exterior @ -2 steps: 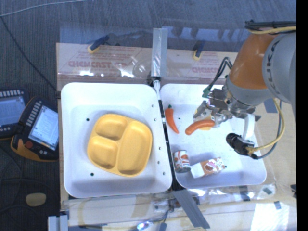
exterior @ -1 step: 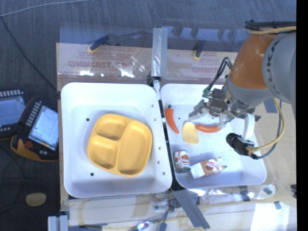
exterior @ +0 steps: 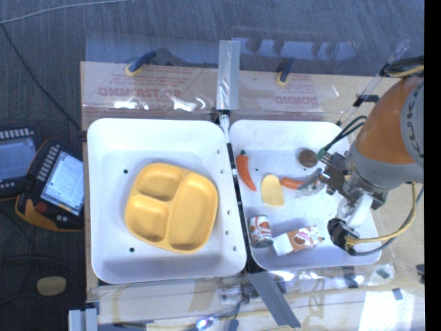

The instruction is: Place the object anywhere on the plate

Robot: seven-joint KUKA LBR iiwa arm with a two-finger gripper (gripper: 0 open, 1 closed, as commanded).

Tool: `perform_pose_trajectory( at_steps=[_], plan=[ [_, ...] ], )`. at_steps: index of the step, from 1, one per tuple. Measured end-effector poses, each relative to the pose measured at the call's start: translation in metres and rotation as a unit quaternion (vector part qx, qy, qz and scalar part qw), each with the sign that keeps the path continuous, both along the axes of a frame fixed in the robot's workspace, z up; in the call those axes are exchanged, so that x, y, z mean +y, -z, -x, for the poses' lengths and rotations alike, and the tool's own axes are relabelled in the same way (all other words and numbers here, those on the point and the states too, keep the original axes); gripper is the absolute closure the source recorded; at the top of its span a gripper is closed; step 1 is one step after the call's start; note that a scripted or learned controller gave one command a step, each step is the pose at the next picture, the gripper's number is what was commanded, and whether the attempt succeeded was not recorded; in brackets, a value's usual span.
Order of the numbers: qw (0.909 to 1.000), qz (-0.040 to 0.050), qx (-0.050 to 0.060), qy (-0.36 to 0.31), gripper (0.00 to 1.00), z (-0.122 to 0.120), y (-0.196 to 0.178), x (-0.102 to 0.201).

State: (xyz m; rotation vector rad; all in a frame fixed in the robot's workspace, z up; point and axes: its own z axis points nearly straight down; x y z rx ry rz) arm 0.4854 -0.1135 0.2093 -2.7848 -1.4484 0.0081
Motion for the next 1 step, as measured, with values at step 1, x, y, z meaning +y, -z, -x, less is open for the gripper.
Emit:
perform_pose_trajectory(
  at_steps=[1],
  plan=[
    [0.9921,0.0014,0.000,0.125,0.00,0.0024,0.0072,-0.0952]
  ],
)
